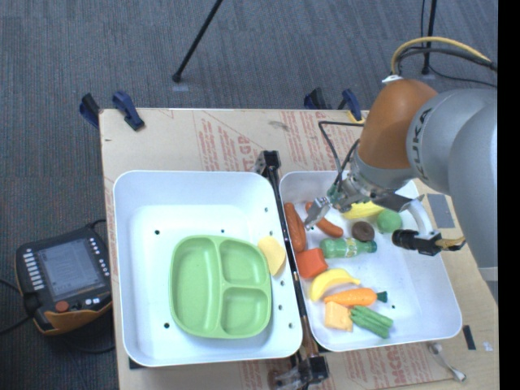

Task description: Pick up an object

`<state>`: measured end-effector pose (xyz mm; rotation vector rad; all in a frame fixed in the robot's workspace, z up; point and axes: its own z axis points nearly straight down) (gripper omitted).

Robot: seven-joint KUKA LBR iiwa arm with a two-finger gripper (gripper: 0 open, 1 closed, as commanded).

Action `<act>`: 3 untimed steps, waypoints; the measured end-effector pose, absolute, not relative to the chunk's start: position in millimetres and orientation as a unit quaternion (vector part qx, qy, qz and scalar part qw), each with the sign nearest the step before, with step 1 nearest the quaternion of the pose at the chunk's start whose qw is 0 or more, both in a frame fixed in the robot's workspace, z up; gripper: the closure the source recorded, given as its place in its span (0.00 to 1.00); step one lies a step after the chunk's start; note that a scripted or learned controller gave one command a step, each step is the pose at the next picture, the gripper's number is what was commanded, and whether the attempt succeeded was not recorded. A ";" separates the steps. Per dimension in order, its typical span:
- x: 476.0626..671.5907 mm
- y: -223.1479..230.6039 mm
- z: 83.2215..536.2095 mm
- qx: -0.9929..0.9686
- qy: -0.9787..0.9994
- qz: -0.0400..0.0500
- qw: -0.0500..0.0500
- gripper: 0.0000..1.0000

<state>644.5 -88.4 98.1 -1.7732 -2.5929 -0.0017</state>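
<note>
White bins [130,218], 2; 1 green tray [219,287]; hand [318,211] grip unclear.

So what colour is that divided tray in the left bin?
Light green: the divided tray, seen in the camera view.

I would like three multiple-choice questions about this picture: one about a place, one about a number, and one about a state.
1. Where does the green tray lie?
A. in the left bin
B. in the right bin
C. on the floor

2. How many compartments does the tray have?
A. two
B. three
C. five

3. Where is the pincer?
A. over the left bin
B. over the cardboard
C. low over the toy food in the right bin

Answers: 1 A, the tray rests on the left bin floor. 2 B, one long and two smaller sections show. 3 C, it hangs by the hot dog.
</note>
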 end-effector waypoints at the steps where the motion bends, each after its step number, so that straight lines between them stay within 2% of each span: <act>1: 623.7 -91.4 88.0 -0.312 -0.950 0.000 0.001 0.00; 2: 633.7 -82.3 88.3 -0.300 -0.954 0.000 -0.001 0.00; 3: 633.9 -84.4 88.0 -0.421 -0.907 0.000 0.000 0.00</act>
